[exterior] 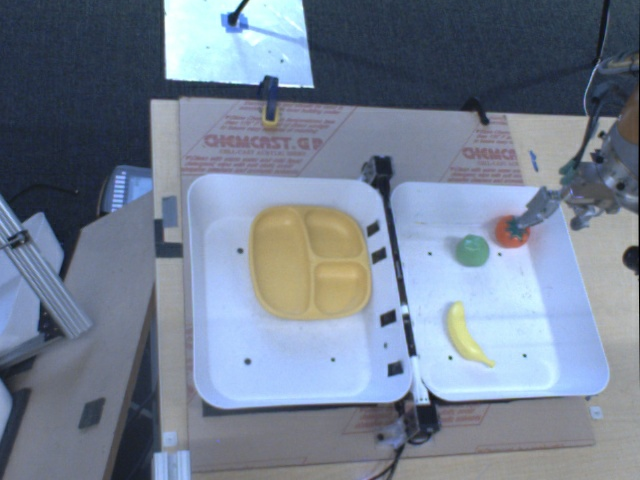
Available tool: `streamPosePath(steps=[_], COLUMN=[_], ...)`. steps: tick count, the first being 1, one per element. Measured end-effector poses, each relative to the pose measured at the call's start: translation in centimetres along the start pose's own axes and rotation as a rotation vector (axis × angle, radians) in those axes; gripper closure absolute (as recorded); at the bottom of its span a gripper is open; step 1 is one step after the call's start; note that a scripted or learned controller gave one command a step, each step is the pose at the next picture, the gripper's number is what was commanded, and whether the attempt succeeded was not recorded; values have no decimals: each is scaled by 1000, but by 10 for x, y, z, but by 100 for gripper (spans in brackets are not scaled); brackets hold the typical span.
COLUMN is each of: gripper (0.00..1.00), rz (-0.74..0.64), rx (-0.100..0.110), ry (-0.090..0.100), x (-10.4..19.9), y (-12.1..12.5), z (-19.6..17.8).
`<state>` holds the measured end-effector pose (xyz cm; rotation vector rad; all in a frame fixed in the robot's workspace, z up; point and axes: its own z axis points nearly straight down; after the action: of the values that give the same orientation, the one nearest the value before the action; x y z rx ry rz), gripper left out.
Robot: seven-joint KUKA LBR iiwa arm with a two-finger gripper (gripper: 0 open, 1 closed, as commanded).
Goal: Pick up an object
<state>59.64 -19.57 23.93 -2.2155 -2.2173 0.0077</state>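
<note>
In the right bin (560,368) lie three objects. A small red-orange fruit (510,234) sits near the bin's far right, a green round fruit (472,250) is just left of it, and a yellow banana (467,335) lies closer to the front. My gripper (533,212) reaches in from the right edge, its tip slanting down onto the upper right side of the red-orange fruit. I cannot tell whether it touches or grips the fruit.
The left bin (215,348) holds a yellow divided plate (308,261). A black-clipped divider (392,278) runs between the two bins. A shiny metal sheet (238,28) lies on the dark floor behind the bench.
</note>
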Motion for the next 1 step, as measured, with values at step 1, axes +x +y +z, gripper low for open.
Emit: streamPosePath(steps=[1], gripper=[0], rz=[-3], rx=[-10], ry=[-2], x=[0], y=[2], z=[-6])
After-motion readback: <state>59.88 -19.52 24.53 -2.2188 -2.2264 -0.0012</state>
